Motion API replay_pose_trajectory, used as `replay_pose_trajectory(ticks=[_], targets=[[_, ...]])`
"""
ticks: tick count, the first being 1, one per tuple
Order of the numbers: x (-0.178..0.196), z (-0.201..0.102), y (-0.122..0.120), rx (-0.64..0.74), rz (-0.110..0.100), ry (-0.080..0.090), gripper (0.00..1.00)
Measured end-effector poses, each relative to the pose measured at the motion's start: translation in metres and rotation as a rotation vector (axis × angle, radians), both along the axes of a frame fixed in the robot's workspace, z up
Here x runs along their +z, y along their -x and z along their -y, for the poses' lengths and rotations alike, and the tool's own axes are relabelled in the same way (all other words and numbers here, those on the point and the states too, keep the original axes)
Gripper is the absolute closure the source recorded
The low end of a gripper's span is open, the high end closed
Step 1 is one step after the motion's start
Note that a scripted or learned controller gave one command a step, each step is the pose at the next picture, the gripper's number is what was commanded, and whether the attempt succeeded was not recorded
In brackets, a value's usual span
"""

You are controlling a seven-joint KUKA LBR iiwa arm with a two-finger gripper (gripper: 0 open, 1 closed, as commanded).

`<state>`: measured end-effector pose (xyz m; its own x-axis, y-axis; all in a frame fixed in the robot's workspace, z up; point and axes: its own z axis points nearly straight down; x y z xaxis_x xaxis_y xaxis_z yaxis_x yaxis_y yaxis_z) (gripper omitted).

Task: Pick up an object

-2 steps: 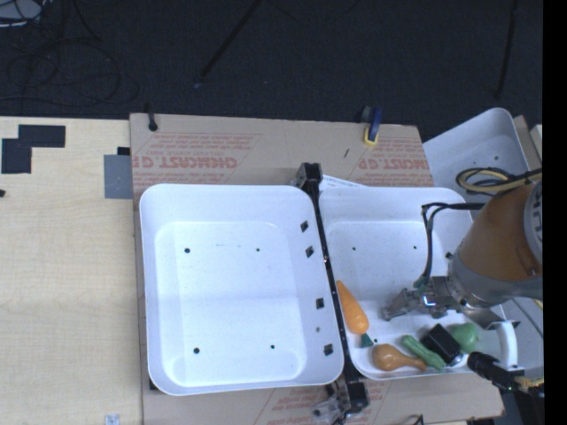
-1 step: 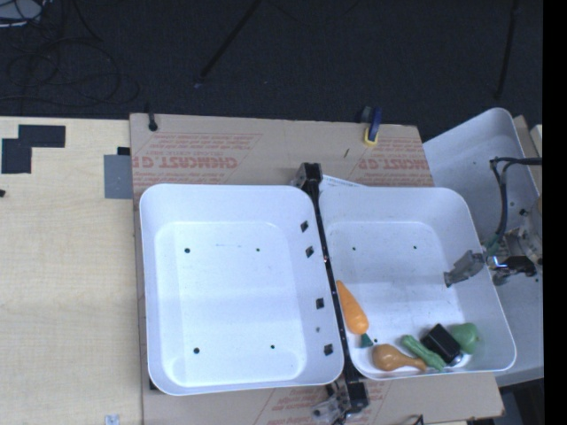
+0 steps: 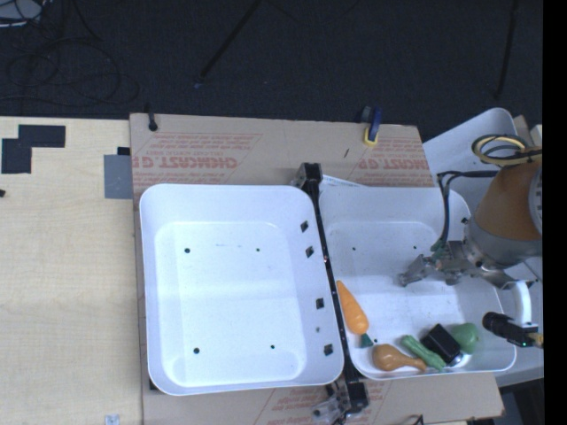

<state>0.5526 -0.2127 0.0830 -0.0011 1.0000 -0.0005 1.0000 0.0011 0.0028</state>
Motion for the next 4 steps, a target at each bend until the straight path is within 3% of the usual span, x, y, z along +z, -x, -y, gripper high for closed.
replay_pose_trajectory(ticks=[1, 2, 4], targets=[[0.015, 0.002, 0.002, -0.004, -0.006, -0.002, 1.00], [0.004, -0.040, -0.017, 0.002, -0.004, -0.001, 1.00], [0.024, -0.037, -0.015, -0.001, -0.007, -0.002, 1.00]])
